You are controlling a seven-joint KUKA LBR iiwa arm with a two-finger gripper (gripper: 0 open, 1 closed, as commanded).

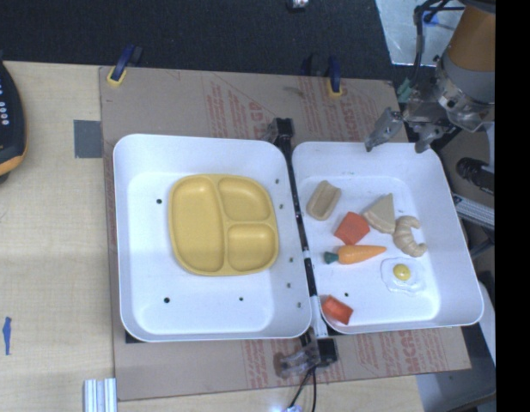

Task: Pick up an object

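Robotics lab: clamped cardboard (pixel 247 101) on bench, teach pendant (pixel 3 114), toy food bins (pixel 127 230).

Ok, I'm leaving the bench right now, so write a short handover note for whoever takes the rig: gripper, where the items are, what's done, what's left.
Gripper: open, holding nothing, above the far rim of the right bin.
Right bin: bread piece, red block, tan wedge, croissant, carrot, fried egg, another red piece at the near edge.
Left bin: yellow divided plate.
Done: nothing picked.
Left: lower onto one item, grasp, lift.
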